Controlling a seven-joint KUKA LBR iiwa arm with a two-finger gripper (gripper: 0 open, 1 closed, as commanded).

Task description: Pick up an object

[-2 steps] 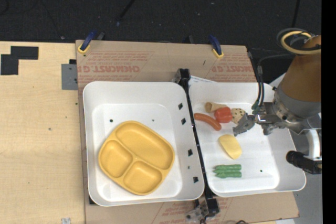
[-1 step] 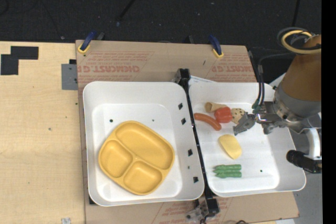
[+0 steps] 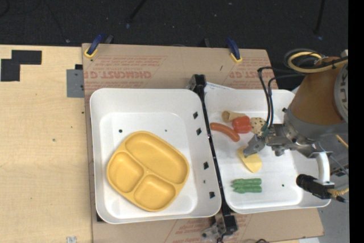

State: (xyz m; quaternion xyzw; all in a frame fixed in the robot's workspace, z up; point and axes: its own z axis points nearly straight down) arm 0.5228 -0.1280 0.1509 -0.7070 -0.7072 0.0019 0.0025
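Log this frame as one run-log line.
arm: over right white bin | gripper: low above pale yellow wedge-shaped toy piece | lifted: nothing seen | left bin: yellow three-compartment plastic plate

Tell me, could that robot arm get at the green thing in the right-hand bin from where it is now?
Probably yes. The green thing lies by itself near the front of the right bin, with nothing on top of it. The gripper hangs just behind it, above the yellow piece.

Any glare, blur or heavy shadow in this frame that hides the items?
Camera view: even light, soft focus overall; the white bins are bright but not blown out; the pincer looks slightly smeared above the yellow piece; background beyond the bench is dark.
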